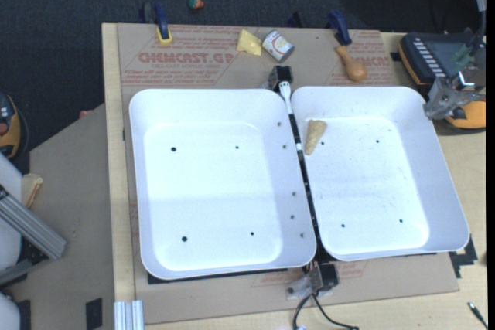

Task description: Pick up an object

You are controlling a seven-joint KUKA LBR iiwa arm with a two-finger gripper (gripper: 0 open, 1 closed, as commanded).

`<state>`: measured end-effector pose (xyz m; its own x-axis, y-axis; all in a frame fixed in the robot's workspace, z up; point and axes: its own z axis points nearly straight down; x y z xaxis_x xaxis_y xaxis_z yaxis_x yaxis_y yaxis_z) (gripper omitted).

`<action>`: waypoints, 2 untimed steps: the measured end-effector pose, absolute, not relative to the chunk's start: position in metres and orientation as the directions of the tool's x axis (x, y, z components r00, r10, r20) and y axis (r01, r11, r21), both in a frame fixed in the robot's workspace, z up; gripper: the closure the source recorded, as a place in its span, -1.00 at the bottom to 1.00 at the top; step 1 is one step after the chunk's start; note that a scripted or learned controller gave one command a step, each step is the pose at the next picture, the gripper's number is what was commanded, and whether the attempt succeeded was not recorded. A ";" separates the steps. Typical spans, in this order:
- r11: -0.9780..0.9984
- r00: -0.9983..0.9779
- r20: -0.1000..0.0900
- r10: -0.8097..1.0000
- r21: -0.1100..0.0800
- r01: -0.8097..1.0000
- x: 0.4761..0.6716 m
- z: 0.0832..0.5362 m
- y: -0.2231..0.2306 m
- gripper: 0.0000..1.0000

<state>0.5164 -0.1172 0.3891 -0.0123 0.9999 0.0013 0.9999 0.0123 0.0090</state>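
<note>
Cables (pixel 309 305) and a black plug (pixel 325 275) are seen nearest, at the front edge of the bench (pixel 116 166), right where the two bins meet. Just behind them, the left bin (pixel 209 189) is laid out wide and white, with small dark dots on its floor. Over to the right bin (pixel 379 197): a tan cone (pixel 315 134) is found lying in its far left corner, close against the wall shared with the left bin, tip toward the front. Fine specks are scattered across this bin's floor.

The gripper (pixel 444 99) is spotted at the right, hanging by the right bin's far right corner, well apart from the cone; whether it is spread or pressed together cannot be told.

Behind the bins, a marker (pixel 282 81) is set on the bench above the seam. A yellow piece (pixel 249 42) and a small box (pixel 277 45) are placed just beside each other farther back, and a wooden piece (pixel 351 64) is noted to their right.
</note>
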 end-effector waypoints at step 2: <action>-0.005 0.005 -0.006 1.000 0.011 1.000 0.479 0.403 -0.165 1.00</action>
